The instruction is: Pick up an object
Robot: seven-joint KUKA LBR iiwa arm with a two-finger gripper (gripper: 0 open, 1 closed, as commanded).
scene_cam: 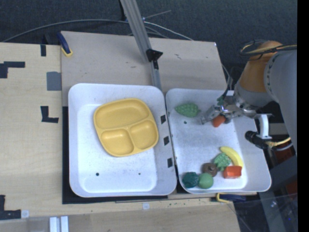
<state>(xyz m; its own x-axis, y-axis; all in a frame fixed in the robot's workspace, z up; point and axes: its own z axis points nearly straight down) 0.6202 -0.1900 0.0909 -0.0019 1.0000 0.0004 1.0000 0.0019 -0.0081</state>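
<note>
My gripper [216, 117] is low over the back of the right bin [203, 141], reaching in from the right. A small orange-red object [218, 122] lies right at its tip; the view does not show whether it is gripped. A green leafy toy [187, 110] rests just left of the gripper. At the bin's front right lie a yellow banana [232, 154], a red block [232, 172], a small green leafy piece [221, 161], a brown ring [209, 168], a dark green lump [190, 180] and a light green ball [206, 181].
The left bin [82, 144] holds a yellow divided plate [126, 126]. A grey metal post [137, 25] slants down to the back edge between the bins. The arm's orange band and grey body [270, 76] stand to the right of the right bin.
</note>
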